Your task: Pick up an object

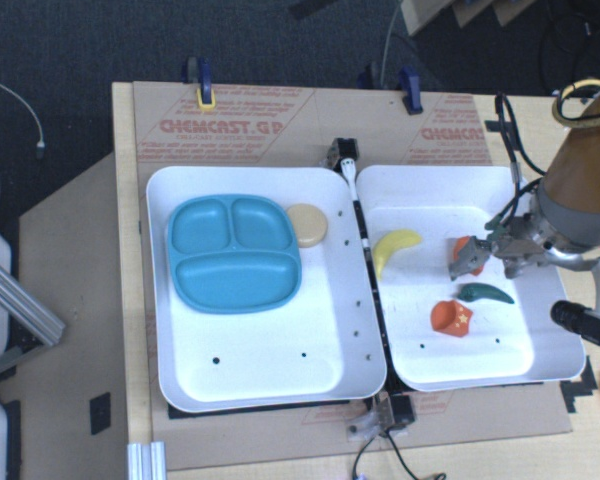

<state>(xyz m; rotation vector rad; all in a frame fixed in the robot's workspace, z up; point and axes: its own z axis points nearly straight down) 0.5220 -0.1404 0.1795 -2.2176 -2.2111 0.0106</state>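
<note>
1. Dark carpet surrounds the cardboard-covered tabletop (280, 118), which carries two shallow white plastic bins side by side.
2. Left bin (260, 358): a blue three-compartment plate (235, 253) with a round tan disc (307, 224) touching its right edge.
3. Right bin (460, 363): a yellow toy banana (394, 247), a dark green pepper-shaped toy (485, 292), an orange-red block (451, 317) and a small red-orange piece (463, 245).
4. Gripper (472, 259) sits low over the right bin, touching or just beside the red-orange piece — whether it is spread or pinching, I cannot tell.
5. Progress: seemingly at the grasp itself; nothing is visibly lifted — the pick remains unconfirmed.
</note>
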